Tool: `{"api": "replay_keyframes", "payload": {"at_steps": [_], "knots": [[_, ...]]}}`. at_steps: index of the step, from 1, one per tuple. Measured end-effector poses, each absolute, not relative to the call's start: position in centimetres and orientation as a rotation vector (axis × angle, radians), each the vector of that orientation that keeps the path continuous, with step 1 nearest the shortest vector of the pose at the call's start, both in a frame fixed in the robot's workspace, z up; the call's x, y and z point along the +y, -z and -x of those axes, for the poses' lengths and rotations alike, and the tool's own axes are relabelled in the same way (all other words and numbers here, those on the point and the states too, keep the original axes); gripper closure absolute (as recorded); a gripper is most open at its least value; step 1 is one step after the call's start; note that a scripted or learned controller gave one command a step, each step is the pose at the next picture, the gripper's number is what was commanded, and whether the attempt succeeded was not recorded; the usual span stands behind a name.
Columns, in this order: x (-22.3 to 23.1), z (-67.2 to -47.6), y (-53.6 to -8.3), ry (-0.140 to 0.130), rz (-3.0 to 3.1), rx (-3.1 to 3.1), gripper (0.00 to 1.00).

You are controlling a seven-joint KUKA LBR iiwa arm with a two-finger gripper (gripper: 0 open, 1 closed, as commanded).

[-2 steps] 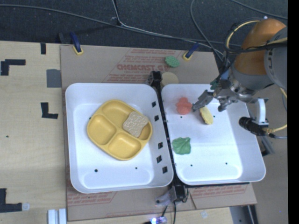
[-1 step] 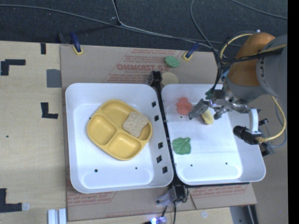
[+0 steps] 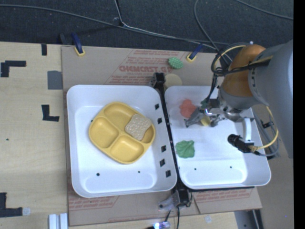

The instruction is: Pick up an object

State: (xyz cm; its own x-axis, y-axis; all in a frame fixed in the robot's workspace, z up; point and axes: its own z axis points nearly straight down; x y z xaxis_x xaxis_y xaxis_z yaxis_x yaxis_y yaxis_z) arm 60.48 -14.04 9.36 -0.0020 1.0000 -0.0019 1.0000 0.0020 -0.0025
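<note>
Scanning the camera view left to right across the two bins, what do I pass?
Yellow divided plate → cracker-like piece on the plate → green leafy item → yellow item at the gripper.

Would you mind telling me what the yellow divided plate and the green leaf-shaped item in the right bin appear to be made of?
The yellow divided plate looks like moulded plastic: one even colour, smooth rounded compartment walls and a soft sheen. The green leaf-shaped item seems to be soft plastic or rubber, matte with a wavy outline, though it is too small to be sure.
</note>
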Motion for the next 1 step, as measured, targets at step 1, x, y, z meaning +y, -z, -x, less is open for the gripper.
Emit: {"api": "replay_keyframes", "payload": {"at_steps": [1], "knots": [[-13.99,-60.52,-8.53,-0.003,2.22,-2.224,0.0]]}}
